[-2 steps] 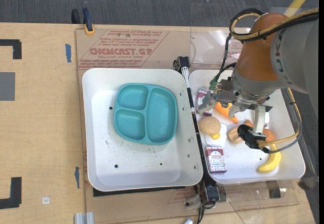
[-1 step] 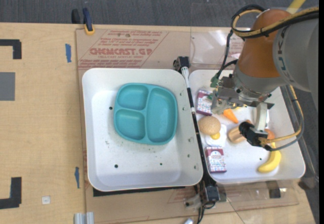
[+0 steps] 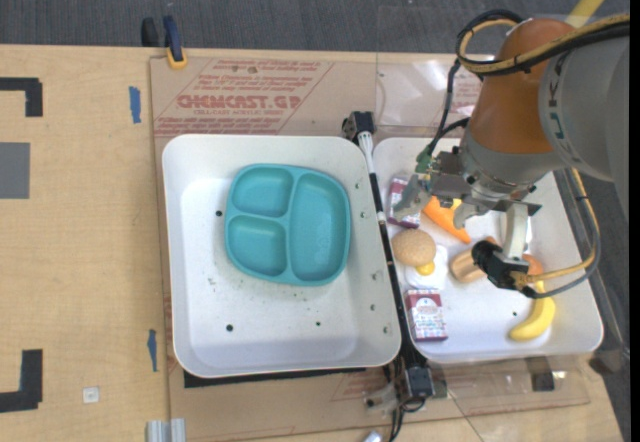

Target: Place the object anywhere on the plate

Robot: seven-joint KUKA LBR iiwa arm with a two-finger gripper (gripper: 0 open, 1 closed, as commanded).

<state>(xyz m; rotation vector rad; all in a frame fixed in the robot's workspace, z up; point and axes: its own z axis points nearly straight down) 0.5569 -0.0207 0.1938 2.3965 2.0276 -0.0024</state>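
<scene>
Plate, teal with three compartments, lies flat in the middle of the left bin. Everything else sits to the right of the plate, in the right bin. Closest to the plate are a purple-and-white packet, a round bun and a red-and-white box. Beyond them lies an orange carrot, and farthest from the plate a banana. The gripper hangs low over the carrot, well apart from the plate. The wrist hides it, so whether it is wide or narrow cannot be told.
</scene>
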